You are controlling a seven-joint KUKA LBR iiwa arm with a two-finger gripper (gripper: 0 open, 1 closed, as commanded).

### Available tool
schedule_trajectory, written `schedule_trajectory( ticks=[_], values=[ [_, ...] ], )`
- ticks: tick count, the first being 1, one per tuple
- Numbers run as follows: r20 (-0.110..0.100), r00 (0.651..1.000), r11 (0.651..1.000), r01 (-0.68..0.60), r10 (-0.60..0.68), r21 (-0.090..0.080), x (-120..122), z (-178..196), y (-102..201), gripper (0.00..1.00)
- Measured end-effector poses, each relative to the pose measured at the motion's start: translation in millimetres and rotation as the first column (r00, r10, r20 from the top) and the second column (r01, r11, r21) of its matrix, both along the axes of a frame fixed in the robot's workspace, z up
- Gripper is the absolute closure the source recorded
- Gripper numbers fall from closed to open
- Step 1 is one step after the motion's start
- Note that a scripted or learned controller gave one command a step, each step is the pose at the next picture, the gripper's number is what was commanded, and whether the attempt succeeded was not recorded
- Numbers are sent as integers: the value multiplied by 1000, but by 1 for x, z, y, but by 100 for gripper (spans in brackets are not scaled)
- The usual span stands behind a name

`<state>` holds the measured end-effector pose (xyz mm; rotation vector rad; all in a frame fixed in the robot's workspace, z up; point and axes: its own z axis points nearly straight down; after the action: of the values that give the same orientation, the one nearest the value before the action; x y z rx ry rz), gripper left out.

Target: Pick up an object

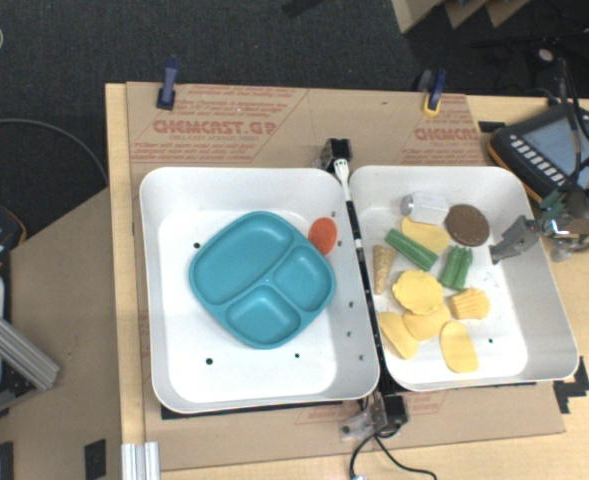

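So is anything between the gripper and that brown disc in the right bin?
Nothing visible. The gripper sits at the right bin's right side, with bare white floor between it and the brown disc. The green pieces and yellow pieces lie left of and below the disc, off that line.

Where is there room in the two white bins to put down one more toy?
Left bin: bare floor along the near edge below the blue divided plate, and along the far wall above it. Right bin: a bare strip on the right side, past the yellow pieces. Its middle is crowded with toy food, near the gripper.
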<state>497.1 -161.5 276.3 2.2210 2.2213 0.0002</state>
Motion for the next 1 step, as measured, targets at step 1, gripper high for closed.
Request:
schedule_trajectory(
  ticks=[1],
  values=[
    [-6,1000,1000,4,-4,1,-20,-198,-23,0]
  ],
)
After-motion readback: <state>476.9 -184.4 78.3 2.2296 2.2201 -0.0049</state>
